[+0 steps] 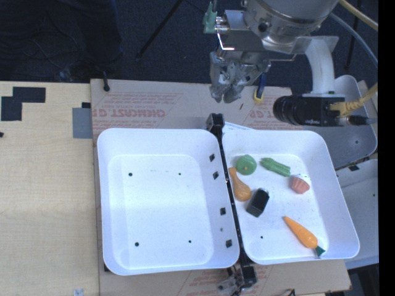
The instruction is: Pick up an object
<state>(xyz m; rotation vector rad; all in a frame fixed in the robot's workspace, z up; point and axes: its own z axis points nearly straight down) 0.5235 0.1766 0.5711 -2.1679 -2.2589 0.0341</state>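
Observation:
The right bin (321, 142) holds several toy foods: a green round fruit (246, 164), a green pod (275, 166), a pink strawberry-like piece (299, 184), an orange-yellow squash (239, 187), a small black block (257, 202) and an orange carrot (300, 232). My gripper (226, 91) hangs high above the bench, beyond the far rim of the bins, near the divider line. Nothing shows between its fingers.
The left bin (111, 150) lies beside the right one, joined by a black clip strip (223, 187). Cardboard (148, 106) lies under both bins. A pale wooden bench top (43, 184) extends to the left.

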